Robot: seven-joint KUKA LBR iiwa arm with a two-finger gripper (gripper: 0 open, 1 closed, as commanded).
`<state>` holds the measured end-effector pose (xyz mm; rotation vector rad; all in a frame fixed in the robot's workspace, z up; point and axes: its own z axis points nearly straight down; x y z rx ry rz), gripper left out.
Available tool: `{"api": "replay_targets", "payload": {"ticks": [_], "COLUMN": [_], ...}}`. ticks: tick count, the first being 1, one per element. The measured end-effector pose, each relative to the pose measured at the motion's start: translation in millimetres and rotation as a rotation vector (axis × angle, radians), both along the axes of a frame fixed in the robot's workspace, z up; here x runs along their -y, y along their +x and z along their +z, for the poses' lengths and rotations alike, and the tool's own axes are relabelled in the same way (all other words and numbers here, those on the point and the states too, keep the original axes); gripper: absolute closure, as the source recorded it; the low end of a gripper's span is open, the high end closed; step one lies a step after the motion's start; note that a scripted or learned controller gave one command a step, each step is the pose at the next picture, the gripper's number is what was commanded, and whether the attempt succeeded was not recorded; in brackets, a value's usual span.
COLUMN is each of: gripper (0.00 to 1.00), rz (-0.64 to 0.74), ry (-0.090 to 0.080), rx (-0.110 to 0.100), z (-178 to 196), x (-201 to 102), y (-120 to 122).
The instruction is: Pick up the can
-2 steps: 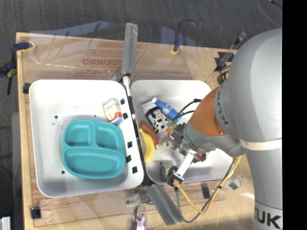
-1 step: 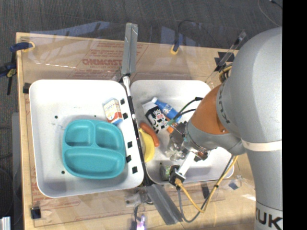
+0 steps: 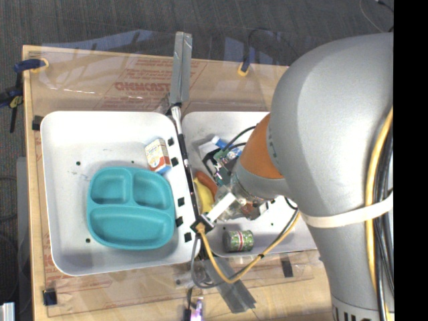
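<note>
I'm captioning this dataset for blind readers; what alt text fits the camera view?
A grey robot arm reaches over the right bin, where a green can lies on its side near the front. The left bin holds a teal divided plate and a small carton.

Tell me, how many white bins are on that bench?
2. One shallow white plastic bin sits on the left, holding a teal divided plate. The other white bin sits beside it on the right, largely covered by the grey arm.
</note>
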<state>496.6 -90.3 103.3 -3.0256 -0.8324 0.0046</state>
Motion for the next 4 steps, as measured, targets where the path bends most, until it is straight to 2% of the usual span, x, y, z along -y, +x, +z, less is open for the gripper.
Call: {"api": "replay_targets", "payload": {"ticks": [1, 2, 3, 4], "gripper": [1.0, 1.0, 1.0, 1.0], "rz": [-0.123, -0.327, -0.31, -0.318], "ry": [0.0, -0.003, -0.003, -0.001], "rx": [-0.001, 0.002, -0.003, -0.001], "z": [87.8, 174.2, 103.2, 160.4], "x": [-83.9, -120.4, -163.7, -64.4], "y": [-20.1, 27.2, -1.4, 24.5]}}
